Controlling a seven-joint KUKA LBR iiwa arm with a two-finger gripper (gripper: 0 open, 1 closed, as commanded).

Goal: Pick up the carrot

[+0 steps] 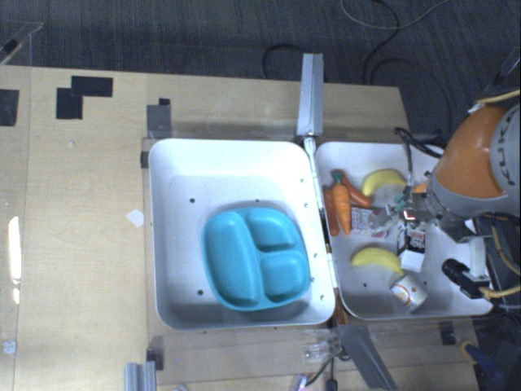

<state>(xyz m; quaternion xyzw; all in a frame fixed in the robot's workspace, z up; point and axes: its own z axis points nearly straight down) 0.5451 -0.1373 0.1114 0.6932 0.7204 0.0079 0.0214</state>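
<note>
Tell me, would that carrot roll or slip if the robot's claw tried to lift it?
The carrot looks smooth, tapered and probably hard plastic, so it could slip from a pinch. Being round, it may roll if nudged, though it lies close beside the bin wall, which could stop it. It is likely stiff and light.

1. Two white bins: the left bin point(167, 218) and the right bin point(366, 304), side by side on the bench point(81, 259).
2. One blue divided plate point(256, 257), in the left bin.
3. One carrot point(338, 206), by the right bin's left wall.
4. Two bananas: one point(383, 181) near the far edge, one point(376, 257) mid-bin.
5. One small can point(408, 292), near the right bin's near edge.
</note>
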